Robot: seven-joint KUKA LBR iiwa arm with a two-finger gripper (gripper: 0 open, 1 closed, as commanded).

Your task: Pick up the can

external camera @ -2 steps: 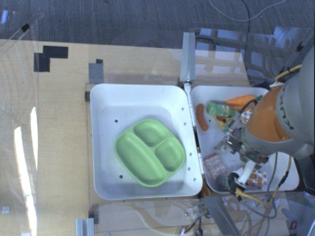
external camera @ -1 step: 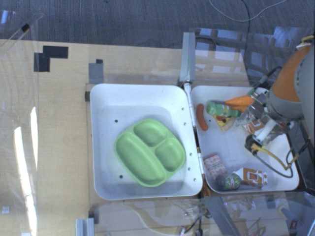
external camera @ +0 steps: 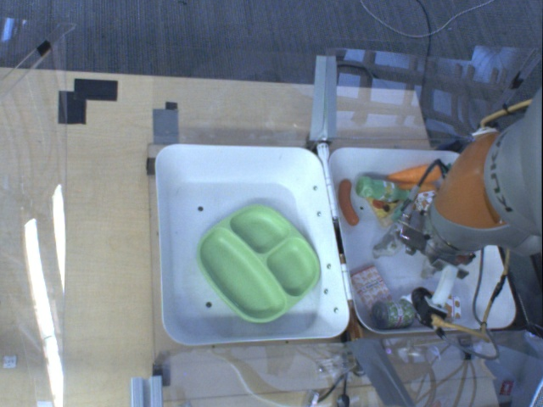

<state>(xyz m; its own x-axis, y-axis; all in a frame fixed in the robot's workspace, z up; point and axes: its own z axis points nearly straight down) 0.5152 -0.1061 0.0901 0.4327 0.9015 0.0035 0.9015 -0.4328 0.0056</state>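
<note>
- A pale wooden bench point(external camera: 93, 253) fills most of the frame, with dark carpet along the top edge.
- Two shallow white bins sit side by side: the left bin point(external camera: 182, 227) lies at the centre of the frame, the right bin point(external camera: 399, 274) at the right.
- The grey arm point(external camera: 509, 185), with its orange band, reaches in from the right edge and covers the right half of the right bin.
- A green divided plate point(external camera: 259, 263) with three compartments lies flat in the middle of the left bin.
- The gripper point(external camera: 407, 231) hangs over the middle of the right bin; whether it is spread or closed cannot be told from this angle.
- An orange carrot-shaped toy point(external camera: 416, 175) lies at the upper edge of the right bin, beside a green packet point(external camera: 377, 189).
- The can point(external camera: 394, 314), greenish and lying on its side, rests at the lower edge of the right bin, below the gripper and apart from it.
- A small patterned card point(external camera: 370, 283) lies just above and left of the can.
- A red sausage-shaped toy point(external camera: 346, 202) lies along the right bin's left wall.
</note>
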